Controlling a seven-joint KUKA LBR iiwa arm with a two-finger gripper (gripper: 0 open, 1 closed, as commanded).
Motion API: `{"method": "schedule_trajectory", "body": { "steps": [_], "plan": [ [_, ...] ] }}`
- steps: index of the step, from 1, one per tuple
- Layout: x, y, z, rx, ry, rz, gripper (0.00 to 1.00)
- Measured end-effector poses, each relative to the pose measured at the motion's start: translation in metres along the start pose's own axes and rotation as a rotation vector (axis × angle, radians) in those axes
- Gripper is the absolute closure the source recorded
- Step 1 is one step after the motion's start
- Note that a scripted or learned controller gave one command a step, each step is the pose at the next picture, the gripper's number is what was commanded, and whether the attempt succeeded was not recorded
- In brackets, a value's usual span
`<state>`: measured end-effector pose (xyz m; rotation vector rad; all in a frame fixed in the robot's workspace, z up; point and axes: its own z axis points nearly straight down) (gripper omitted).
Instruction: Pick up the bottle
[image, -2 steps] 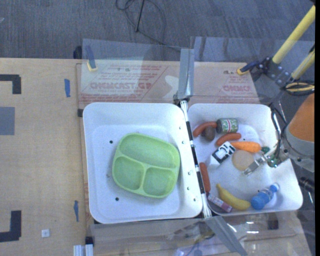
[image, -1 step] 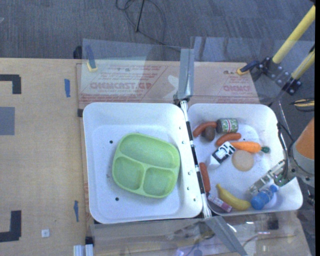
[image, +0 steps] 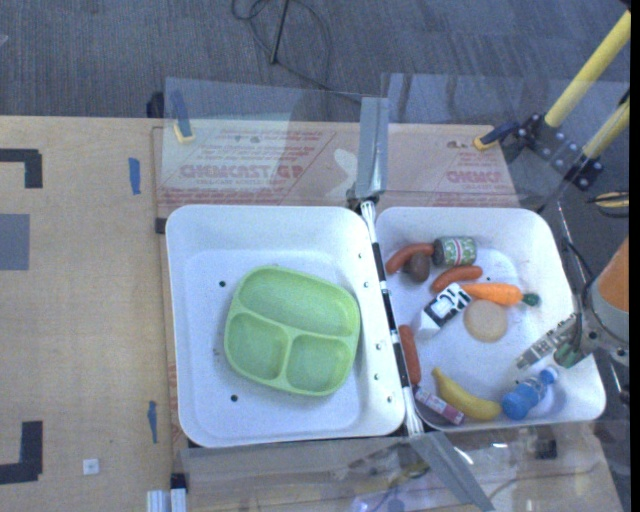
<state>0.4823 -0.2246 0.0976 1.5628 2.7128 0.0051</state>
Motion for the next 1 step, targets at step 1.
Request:
{"method": "schedule_trajectory", "body": {
  "steps": [1],
  "plan": [
    [0.0000, -0.0001, 0.0000, 0.000, 0.000, 0.000, 0.00]
  ]
}}
